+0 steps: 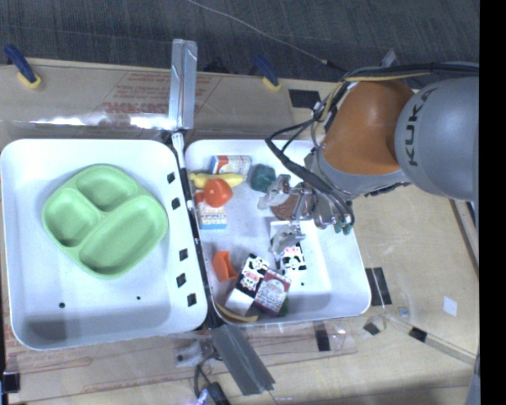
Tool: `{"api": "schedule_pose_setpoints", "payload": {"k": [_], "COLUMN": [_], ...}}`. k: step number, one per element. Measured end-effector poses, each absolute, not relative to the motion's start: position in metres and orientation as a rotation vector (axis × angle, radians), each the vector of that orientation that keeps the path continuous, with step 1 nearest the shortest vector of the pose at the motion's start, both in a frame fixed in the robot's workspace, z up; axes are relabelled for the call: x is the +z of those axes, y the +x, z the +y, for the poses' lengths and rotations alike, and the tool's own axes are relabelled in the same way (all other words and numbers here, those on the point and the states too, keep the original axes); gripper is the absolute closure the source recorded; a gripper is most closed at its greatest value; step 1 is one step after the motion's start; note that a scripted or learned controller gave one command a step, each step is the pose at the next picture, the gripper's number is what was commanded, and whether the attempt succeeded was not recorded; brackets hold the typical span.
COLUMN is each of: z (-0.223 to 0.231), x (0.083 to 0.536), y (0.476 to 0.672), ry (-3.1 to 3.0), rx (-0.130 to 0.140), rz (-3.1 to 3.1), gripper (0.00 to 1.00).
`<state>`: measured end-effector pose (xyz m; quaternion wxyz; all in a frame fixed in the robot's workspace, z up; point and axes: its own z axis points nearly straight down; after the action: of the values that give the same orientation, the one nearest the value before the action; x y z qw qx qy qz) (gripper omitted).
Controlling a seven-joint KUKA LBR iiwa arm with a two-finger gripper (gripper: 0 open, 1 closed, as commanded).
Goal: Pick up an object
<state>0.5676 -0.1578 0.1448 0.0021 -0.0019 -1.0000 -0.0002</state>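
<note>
The metal two-finger gripper (288, 236) hung low over the right white bin (341, 287); its grip state was unreadable, so no pickup showed yet

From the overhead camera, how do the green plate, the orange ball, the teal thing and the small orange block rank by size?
1. Green plate, by far.
2. Orange ball.
3. Teal thing and orange block look about alike; I won't rank them.

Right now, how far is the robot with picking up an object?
Done: the hand has reached into the right bin, just above the cow-patterned box. In hand: nothing visibly gripped. Left: grasp and lift one item; the orange block and others lie untouched.
</note>
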Motion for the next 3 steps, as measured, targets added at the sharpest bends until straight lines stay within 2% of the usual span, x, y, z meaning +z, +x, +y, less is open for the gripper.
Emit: {"api": "schedule_pose_setpoints", "payload": {"k": [1,2,3], "z": [-0.143,-0.214,-0.159], "x": [0.090,0.169,0.106], "y": [0.601,0.546,0.559], "ry": [-0.165,-0.333,-0.095], "rx": [-0.001,0.006,0.004], "rz": [-3.136,-3.130,-3.146], "gripper": [0.00,0.00,0.00]}}
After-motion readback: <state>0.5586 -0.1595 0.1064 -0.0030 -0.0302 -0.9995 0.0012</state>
